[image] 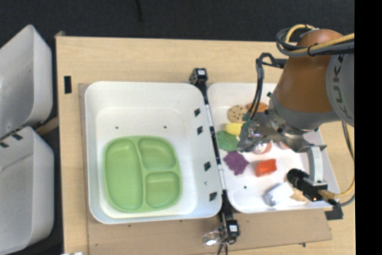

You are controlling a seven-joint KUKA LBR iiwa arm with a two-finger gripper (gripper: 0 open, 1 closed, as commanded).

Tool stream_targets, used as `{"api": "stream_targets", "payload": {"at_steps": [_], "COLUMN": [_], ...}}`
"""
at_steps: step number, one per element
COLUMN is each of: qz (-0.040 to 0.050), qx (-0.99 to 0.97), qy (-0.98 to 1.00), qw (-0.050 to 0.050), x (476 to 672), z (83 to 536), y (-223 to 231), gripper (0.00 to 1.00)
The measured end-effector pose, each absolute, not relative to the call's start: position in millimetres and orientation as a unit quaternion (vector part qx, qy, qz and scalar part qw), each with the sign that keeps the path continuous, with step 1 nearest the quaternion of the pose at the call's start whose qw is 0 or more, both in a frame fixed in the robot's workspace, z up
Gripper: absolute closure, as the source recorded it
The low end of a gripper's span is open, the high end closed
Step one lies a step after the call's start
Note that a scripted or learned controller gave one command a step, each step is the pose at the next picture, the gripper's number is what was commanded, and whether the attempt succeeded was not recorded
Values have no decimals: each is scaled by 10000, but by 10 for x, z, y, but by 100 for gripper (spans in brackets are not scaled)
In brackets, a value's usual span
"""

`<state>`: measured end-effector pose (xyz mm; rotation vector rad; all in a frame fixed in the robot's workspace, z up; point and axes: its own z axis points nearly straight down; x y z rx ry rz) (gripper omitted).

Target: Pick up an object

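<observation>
Claw (pixel 253 139) sits low in right bin (pixel 301 203), at pile's edge. Honestly can't tell if it's open or gripping anything, wrist blocks view. Green piece (pixel 226 140) just beside claw at 9 o'clock, yellow piece (pixel 234 128) at 10. Purple piece (pixel 236 162) near at 7, orange block (pixel 265 168) near at 5. Green looks like closest pick, short shift toward 9.

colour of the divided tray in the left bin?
Light green: the three-compartment tray in the left bin, seen in the camera view.
</observation>
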<state>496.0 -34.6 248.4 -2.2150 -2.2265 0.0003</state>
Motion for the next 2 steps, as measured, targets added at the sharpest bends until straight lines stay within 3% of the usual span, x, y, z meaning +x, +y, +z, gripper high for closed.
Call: {"api": "stream_targets", "payload": {"at_steps": [1, 2], "qz": [10, -10], "qx": [-7074, -7063], "qy": [-7068, -7080], "qw": [2, -10], "x": [5016, 4939], "z": [2343, 2516], "y": [-423, -398], "gripper": [100, 100]}}
